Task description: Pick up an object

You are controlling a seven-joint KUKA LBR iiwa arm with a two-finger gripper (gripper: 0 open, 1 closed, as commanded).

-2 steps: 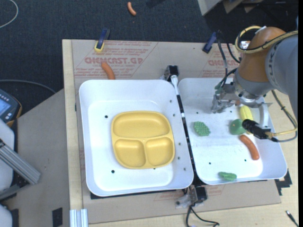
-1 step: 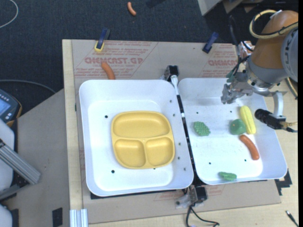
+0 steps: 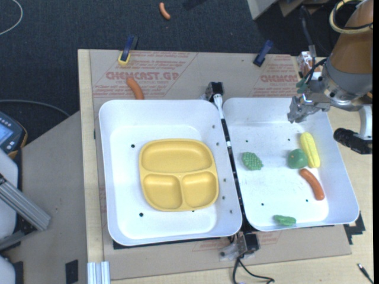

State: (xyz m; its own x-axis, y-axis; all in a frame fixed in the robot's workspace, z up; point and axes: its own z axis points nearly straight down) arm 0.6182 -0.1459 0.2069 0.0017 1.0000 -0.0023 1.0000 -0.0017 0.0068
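Observation:
My gripper (image 3: 294, 115) hangs over the far right part of the right bin (image 3: 266, 200), above and a little left of a yellow corn cob (image 3: 310, 149). Nothing shows between its fingers. Beside the corn sits a round green vegetable (image 3: 296, 158). An orange-red sausage (image 3: 312, 184) lies nearer the front. A green broccoli-like piece (image 3: 251, 161) rests near the bin's left side, and a small green pod (image 3: 284, 220) lies by the front rim.
The left bin (image 3: 118, 212) holds a yellow three-compartment plate (image 3: 177, 174). An orange sausage (image 3: 135, 88) lies on the board behind the left bin, another (image 3: 164, 10) on the dark floor. Clamps (image 3: 126, 51) (image 3: 262, 53) hold the board's far edge.

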